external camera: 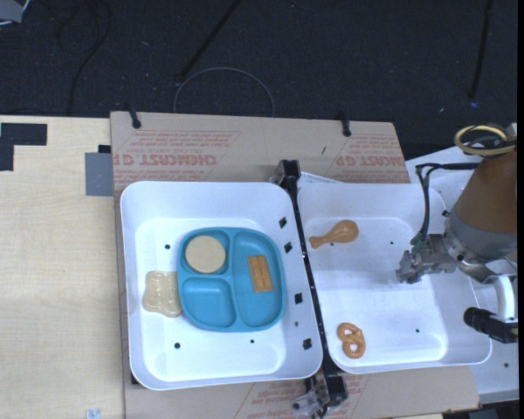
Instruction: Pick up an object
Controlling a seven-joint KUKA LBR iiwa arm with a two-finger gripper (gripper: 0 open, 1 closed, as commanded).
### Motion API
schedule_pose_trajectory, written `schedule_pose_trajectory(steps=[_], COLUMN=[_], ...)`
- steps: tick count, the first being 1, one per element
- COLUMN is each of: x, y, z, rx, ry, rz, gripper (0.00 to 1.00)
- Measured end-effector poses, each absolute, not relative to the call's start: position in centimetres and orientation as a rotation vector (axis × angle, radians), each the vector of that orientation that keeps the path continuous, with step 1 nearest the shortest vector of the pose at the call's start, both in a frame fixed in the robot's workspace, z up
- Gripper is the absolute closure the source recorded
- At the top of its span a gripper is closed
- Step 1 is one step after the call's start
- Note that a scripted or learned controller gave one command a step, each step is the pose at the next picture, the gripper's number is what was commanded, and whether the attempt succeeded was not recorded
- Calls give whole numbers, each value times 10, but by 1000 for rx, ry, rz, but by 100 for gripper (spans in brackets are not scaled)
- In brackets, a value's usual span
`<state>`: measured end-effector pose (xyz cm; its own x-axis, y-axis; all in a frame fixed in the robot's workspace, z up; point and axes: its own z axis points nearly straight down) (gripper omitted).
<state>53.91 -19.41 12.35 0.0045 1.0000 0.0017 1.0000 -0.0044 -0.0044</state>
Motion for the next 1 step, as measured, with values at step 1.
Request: schedule_pose_trajectory(steps=[1], x=[538], y=[-192], z=[186], rx=[-2222], ry=[-2224], rz=[-2], gripper=[100])
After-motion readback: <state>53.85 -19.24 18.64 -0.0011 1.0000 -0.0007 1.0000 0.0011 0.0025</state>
